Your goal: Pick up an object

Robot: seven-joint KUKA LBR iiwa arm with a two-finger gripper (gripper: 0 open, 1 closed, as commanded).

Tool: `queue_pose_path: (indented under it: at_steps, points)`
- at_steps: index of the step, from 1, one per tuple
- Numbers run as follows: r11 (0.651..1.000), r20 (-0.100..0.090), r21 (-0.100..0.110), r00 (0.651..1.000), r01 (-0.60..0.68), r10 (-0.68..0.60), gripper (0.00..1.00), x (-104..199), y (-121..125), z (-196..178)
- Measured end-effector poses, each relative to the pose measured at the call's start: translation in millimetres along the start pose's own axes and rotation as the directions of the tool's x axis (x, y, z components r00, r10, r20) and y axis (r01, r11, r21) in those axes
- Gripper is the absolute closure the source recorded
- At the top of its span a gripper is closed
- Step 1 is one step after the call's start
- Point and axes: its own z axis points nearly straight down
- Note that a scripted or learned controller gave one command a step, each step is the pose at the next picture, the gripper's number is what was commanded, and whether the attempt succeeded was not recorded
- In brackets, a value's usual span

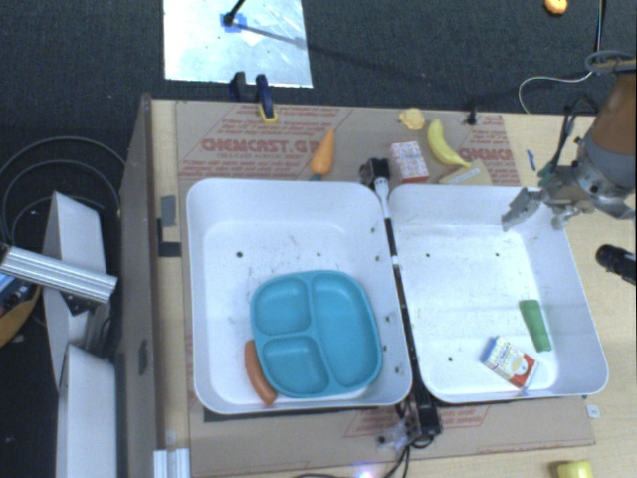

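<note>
- My arm (615, 132) comes in from the right, cut off by the frame edge, so I see just its lower part.
- The hand (538, 210) hovers over the far right corner of the right bin (468, 267); its two fingers (517, 213) look spread apart with nothing between them, though they are small and a bit blurred.
- In the right bin, near the front right corner, lie a green stick (535, 325) and a small carton (510, 361) just beside it; I can't read the print on the carton.
- The left bin (229, 227) holds a blue tray (316, 333) with three compartments, and an orange sausage (260, 371) lies against the tray's front left edge, partly tucked under it.
- Behind the bins on the desk (249, 137) I see a carrot (322, 153), a small box (409, 161), a banana (444, 147) and a yellowish lump (412, 119) I can't identify.
- A yellow thing (574, 469) at the bottom right is cut off by the frame.
</note>
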Motion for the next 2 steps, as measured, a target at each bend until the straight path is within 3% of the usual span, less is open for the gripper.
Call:
queue_pose_path:
  at_steps: [1,2]
  points:
    - [1.0,-0.002,0.007,1.0,-0.005,0.005,0.0,0.1,-45.0,39.0]
    - [1.0,0.0,-0.002,1.0,0.0,0.0,1.0,0.3,-41.2,25.7]
